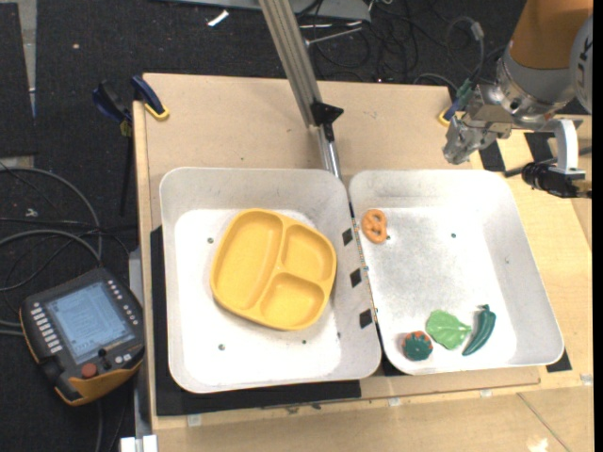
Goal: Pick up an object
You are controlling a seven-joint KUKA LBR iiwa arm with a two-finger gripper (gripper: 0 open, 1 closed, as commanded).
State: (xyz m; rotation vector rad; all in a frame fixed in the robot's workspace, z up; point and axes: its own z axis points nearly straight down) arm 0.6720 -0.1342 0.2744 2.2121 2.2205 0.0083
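Hand (461, 146) above right bin's (528, 252) far rim, grip state unclear, pretzel (375, 224) below, no legible writing.

The arm (556, 26) is running off the top right edge; the gripper (459, 147) fingers are looking too blurred to read.

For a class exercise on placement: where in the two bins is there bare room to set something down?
The right bin's middle is bare, between the orange pretzel and the toys at its near edge: green leaf, dark green pepper, small round toy. The left bin is crowded by the yellow divided plate.
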